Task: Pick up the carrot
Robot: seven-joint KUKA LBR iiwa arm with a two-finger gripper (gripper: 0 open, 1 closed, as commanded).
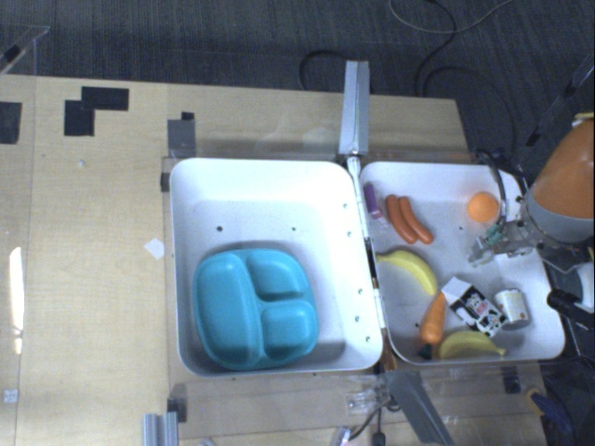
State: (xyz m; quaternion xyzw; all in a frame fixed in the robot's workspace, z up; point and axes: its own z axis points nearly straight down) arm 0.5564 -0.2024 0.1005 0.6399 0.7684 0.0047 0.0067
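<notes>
Carrot (433, 319) lies near the front of the right bin (548, 342), between a banana (469, 344) at the front rim and another banana (410, 268) behind it. Farther back, the gripper (491, 243) hovers beside an orange ball (482, 207); its grasp cannot be told.

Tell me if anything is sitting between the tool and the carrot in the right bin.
Partly. The tool is near the right bin's right side, and the carrot lies lower left of it. A small black and white box sits just right of the carrot, close to that line. A banana lies below the carrot. From above, nothing covers the carrot.
</notes>
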